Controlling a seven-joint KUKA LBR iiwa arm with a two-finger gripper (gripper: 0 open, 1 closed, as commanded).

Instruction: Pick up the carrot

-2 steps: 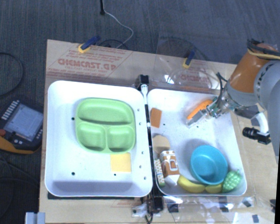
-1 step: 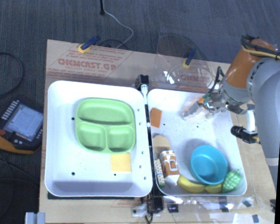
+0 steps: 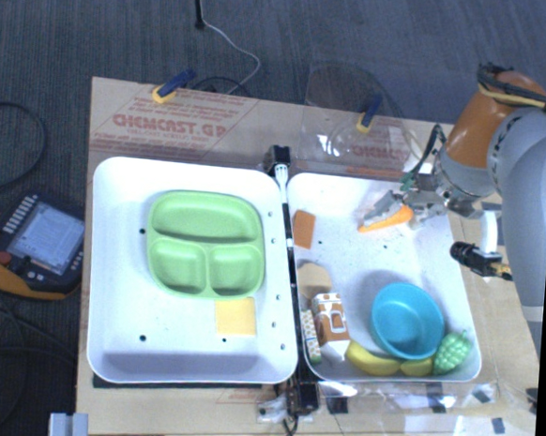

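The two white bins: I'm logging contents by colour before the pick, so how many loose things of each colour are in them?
Green: 2, compartment plate, knobbly green fruit
Orange: 2, carrot, orange block
Yellow: 2, flat yellow square, banana
Blue: 1, bowl
Brown: 1, printed carton
Total: 8

Dark grey carpet floor [image 3: 72, 27] surrounds a cardboard-topped bench [image 3: 252, 126]; a black cable [image 3: 226, 39] apparently trails across it.
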